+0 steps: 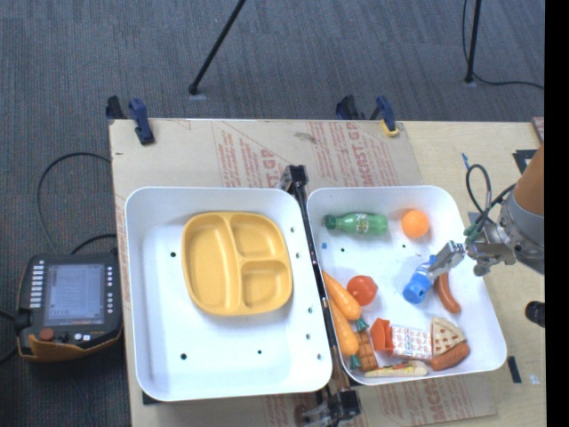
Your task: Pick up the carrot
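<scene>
1. The carrot (341, 295) lies in the right bin (404, 193), hard against that bin's left wall, pointing down the wall at a slant. A second orange carrot-like piece (346, 329) lies just below it, touching or nearly so; at this angle we cannot say whether the two are separate toys.
2. Nothing has lifted the carrot yet. We judge the pick as not begun: it rests on the bin floor, and no finger is at it.
3. Just right of the carrot sits a red tomato (361, 289), close enough to crowd a grasp from that side.
4. Further right of the carrot, past the tomato, the gripper (442, 264) hangs over the bin, just beside a blue cup-like toy (417, 287). Its fingers look drawn close together with nothing we can see between them, though the view is small here.
5. Up from the carrot lie a green bottle (357, 224) and an orange (415, 224); down from it, a heap of toy food (411, 341).
6. Left of the carrot, over the wall, the left bin (147, 265) holds a yellow divided plate (237, 262).
7. What remains, as we judge it: cross the bin to the carrot, spread, descend, close, lift.
</scene>
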Robot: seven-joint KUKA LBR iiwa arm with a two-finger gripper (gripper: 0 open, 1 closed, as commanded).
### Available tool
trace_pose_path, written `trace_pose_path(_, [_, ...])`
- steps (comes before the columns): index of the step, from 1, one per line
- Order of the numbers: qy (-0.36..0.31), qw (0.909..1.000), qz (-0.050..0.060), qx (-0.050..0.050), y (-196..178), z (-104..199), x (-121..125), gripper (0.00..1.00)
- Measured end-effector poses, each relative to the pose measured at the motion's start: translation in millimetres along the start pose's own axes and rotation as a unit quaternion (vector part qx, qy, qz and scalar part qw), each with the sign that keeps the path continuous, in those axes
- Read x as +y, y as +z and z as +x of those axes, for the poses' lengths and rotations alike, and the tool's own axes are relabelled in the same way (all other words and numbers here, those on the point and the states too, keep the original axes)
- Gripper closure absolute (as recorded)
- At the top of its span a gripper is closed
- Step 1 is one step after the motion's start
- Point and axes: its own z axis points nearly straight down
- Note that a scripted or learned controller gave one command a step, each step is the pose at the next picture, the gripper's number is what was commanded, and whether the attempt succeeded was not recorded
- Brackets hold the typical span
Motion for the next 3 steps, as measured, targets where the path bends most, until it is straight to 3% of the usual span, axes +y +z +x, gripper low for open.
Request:
trace_pose_path(1, [0.125, 0.9922, -0.001, 0.0, 27, 8, 85, 0.0])
trace_pose_path(2, [0.161, 0.987, 0.001, 0.001, 102, 10, 115, 0.0])
trace_pose_path(3, [0.158, 0.9874, 0.001, 0.0, 91, 10, 116, 1.0])
